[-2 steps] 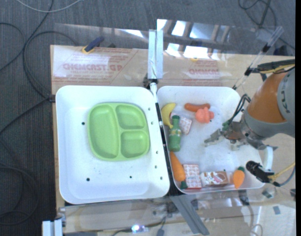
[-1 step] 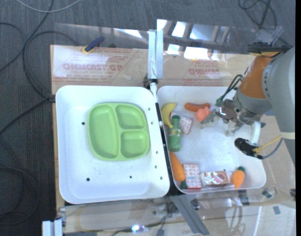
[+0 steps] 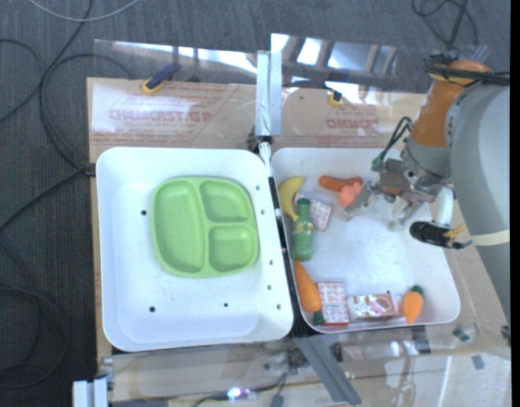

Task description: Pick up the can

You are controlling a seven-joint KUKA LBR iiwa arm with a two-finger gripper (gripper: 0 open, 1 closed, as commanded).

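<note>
I see the claw (image 3: 377, 203) over the right bin (image 3: 438, 308), near its far right corner, fingers spread, pinching nothing. No thing here reads clearly as a can; closest is a green bottle-like item (image 3: 303, 231) lying by the right bin's left wall, can't tell. Banana (image 3: 289, 195) just beyond it. Orange carrot (image 3: 338, 182) near the far edge, close to the claw. Carrot (image 3: 307, 288), two small boxes (image 3: 353, 305) along the near edge. Green tray (image 3: 205, 226) in the left bin (image 3: 124, 312).

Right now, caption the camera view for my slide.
KUKA gripper hovers over the right bin of toy food; a green divided plate sits in the left bin.
</note>
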